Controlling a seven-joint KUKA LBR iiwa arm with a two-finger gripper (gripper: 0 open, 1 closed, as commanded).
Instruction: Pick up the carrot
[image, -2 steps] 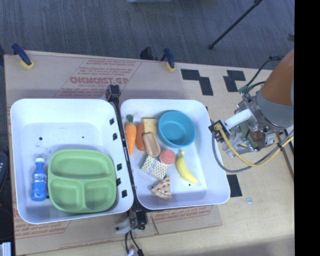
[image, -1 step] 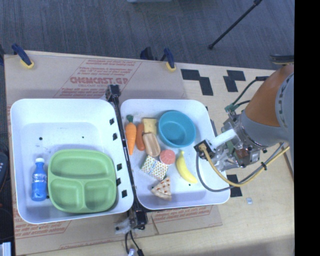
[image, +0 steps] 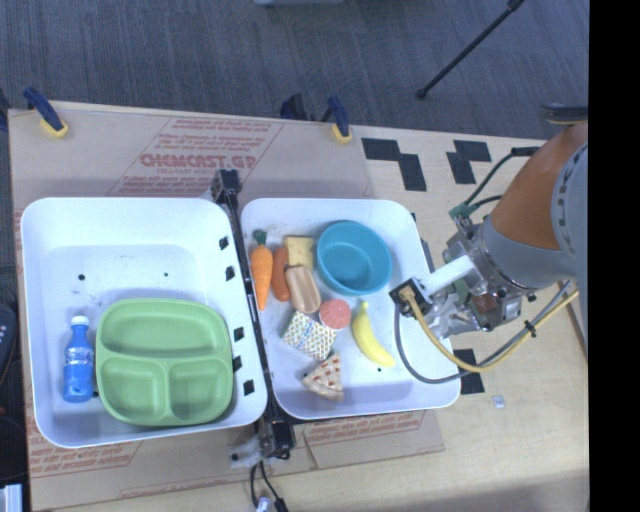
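Observation:
The carrot (image: 261, 277) is orange with a small green top. It lies lengthwise against the left wall of the right bin (image: 428, 385), green end toward the back. My gripper (image: 463, 317) hangs over the right rim of that bin, well to the right of the carrot, with the blue bowl and banana between them. Nothing shows held in it.
The right bin also holds a blue bowl (image: 353, 257), a banana (image: 372, 337), a sausage (image: 281, 276), a bread piece (image: 303, 289), a red round piece (image: 336, 314), a patterned cube (image: 310, 335) and a pizza slice (image: 325, 379). In the left bin are a green divided plate (image: 165, 362) and a blue bottle (image: 78, 358).

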